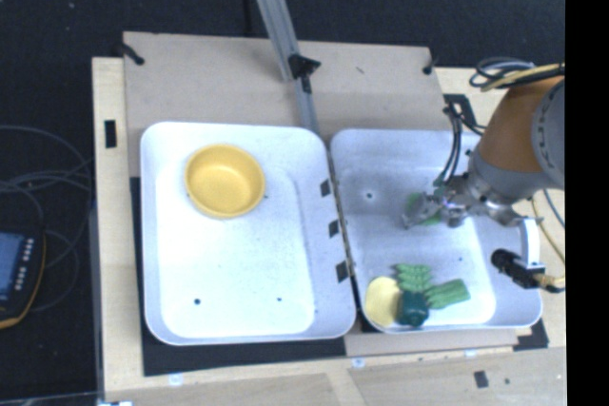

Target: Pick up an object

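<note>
My gripper (pixel 425 212) hangs low over the middle of the right bin (pixel 381 162), at the end of the grey and orange arm that comes in from the right. A small green object (pixel 416 202) lies right at the gripper's tip, partly hidden by it; whether it is gripped cannot be made out. Near the right bin's front edge lie a green leafy toy (pixel 415 278), a green stick-shaped piece (pixel 449 293), a dark teal piece (pixel 413 309) and a pale yellow object (pixel 381 299), bunched together. A yellow bowl (pixel 225 180) sits upright at the back of the left bin (pixel 238 290).
A grey metal pole (pixel 271 0) slants in from the top to the gap between the bins. Black cables (pixel 455 143) loop beside the wrist. The bins rest on a tan board (pixel 228 71).
</note>
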Tool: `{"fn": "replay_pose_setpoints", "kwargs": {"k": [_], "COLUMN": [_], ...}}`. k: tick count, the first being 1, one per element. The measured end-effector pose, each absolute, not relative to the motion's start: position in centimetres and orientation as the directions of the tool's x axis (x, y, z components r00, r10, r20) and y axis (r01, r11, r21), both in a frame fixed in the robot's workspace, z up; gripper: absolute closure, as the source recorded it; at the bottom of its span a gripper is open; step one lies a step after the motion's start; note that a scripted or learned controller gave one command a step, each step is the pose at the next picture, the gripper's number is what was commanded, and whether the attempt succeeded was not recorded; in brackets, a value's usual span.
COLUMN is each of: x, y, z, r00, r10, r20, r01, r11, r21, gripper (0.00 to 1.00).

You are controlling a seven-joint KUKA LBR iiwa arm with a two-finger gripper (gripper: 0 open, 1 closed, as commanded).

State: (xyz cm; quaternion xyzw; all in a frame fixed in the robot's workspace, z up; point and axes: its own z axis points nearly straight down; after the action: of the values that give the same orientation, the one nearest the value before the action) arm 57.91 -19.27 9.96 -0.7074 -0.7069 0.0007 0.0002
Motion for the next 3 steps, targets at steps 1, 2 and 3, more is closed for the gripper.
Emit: {"fn": "replay_pose_setpoints", "kwargs": {"k": [1, 2, 3], "x": [58.0, 59.0, 59.0], "y": [-19.3, -18.8, -18.6], "z": [11.2, 16.7, 21.0], "r00": [0.001, -0.001, 0.000], "r10": [1.000, 1.000, 1.000], "r20": [0.000, -0.001, -0.001], "r01": [1.000, 1.000, 1.000], "r11": [-0.001, 0.001, 0.000], "r21": [0.003, 0.006, 0.005], "gripper": [1.00, 1.00, 1.00]}}
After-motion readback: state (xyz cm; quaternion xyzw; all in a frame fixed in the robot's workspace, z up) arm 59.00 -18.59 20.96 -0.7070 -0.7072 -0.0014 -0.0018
